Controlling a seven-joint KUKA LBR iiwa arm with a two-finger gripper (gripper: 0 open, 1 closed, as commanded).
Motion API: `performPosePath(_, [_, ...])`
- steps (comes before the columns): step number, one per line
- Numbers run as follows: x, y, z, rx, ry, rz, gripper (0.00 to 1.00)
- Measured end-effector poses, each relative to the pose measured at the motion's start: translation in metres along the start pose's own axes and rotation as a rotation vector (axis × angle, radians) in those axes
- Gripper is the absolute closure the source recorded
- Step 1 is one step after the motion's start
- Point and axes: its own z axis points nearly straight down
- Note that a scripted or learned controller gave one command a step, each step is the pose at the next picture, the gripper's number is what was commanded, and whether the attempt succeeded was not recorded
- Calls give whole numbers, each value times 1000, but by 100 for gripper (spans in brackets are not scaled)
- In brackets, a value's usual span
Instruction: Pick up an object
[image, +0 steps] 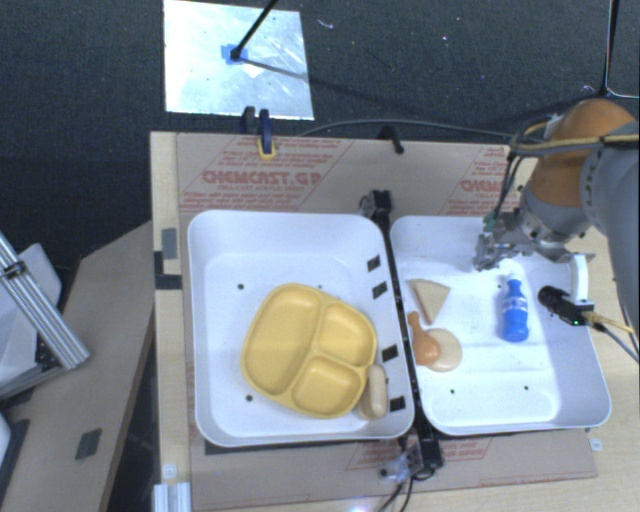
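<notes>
My gripper (489, 254) hangs over the far part of the right bin (575, 400), and nothing shows in its grasp. A blue bottle (514, 311) lies just in front of it, slightly to the right. To the left of the bottle sits a tan wedge (432, 297). Nearer the front lies an orange, spoon-shaped piece (432, 346) with a round, pale end. In the left bin (215, 300) rests a yellow divided plate (309, 349), with a small beige roll (375, 391) against its front right edge.
A black divider (398, 320) runs between the two bins. The grey arm with its orange band (590, 130) comes in from the upper right. A shiny metal sheet (238, 60) lies on the dark floor behind the bench.
</notes>
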Motion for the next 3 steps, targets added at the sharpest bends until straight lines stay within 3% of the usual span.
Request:
performPosePath(2, [5,13,-106,-2,0,2,100])
performPosePath(3, [52,-7,-120,4,2,0,100])
